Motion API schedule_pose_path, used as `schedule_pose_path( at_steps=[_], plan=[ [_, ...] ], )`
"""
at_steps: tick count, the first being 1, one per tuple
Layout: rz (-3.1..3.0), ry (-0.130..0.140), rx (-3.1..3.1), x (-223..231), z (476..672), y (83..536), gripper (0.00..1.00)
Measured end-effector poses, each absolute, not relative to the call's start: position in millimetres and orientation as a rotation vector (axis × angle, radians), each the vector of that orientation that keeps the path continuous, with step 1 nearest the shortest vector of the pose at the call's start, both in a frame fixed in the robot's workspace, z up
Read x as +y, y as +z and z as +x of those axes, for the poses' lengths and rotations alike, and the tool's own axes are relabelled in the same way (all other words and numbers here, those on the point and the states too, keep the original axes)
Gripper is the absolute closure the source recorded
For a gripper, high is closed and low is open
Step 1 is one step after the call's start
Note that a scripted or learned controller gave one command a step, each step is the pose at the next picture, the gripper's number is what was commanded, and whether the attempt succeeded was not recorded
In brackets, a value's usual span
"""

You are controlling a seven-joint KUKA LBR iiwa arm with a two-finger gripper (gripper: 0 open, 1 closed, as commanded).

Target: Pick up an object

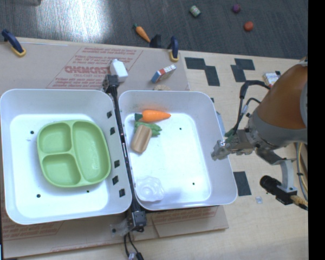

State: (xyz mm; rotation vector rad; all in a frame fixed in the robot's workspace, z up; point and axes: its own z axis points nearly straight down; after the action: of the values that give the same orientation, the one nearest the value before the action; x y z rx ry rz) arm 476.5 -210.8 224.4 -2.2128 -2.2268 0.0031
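Observation:
In the right bin point(206, 183) an orange toy carrot point(155, 115) lies near the far wall. Just below it a tan, loaf-shaped piece point(141, 139) rests on a small green leafy piece point(153, 128). A clear crumpled plastic object point(150, 189) sits near the bin's front left corner. My gripper point(220, 151) hangs over the right rim of that bin, apart from all these objects, with nothing seen in it.
The left bin point(16, 194) holds a green divided plate point(73, 153). Black clips run down the seam between the bins. On the cardboard behind the bins lie a white block point(118, 68) and a small box point(162, 73). Small toys lie scattered on the floor beyond.

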Motion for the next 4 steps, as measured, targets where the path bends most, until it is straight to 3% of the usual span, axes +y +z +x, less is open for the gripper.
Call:
schedule_pose_path(
  at_steps=[4],
  plan=[
    [-2.213,0.003,-2.226,-210.9,476.3,220.7,1.00]
  ],
)
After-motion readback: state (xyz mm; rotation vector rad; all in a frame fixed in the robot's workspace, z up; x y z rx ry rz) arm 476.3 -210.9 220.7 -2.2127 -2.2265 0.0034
